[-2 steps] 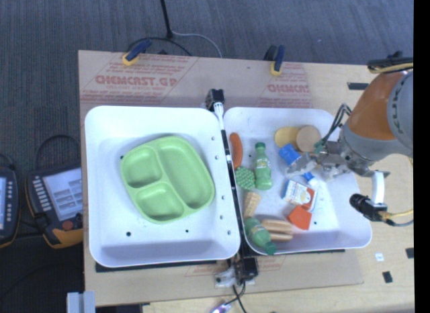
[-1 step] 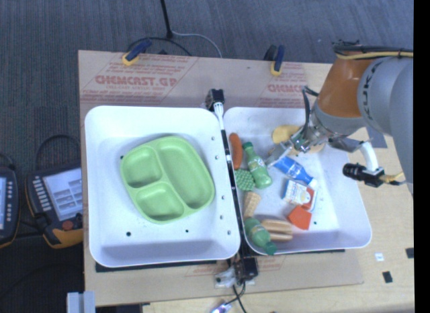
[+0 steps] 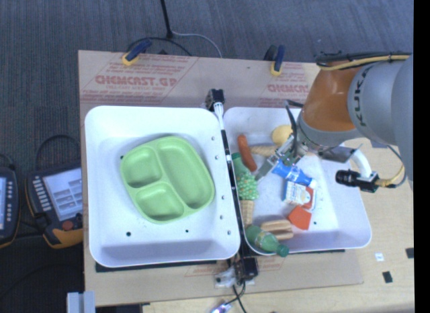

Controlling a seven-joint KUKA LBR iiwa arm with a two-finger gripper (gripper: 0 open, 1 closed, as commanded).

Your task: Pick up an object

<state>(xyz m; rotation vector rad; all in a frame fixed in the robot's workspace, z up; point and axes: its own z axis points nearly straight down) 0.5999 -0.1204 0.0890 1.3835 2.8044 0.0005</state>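
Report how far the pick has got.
Done: the arm has reached over the right bin, and the gripper sits low among the toys near the blue and white carton. In hand: nothing visibly lifted; the hot dog, orange block and green bottle all lie in the bin. Left: grasp one and raise it. The green plate sits in the left bin.

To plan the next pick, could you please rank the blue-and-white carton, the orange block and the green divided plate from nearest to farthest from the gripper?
From the gripper:
1. Blue-and-white carton, just beside it, right bin.
2. Orange block, further toward the right bin's near edge.
3. Green divided plate, left bin.
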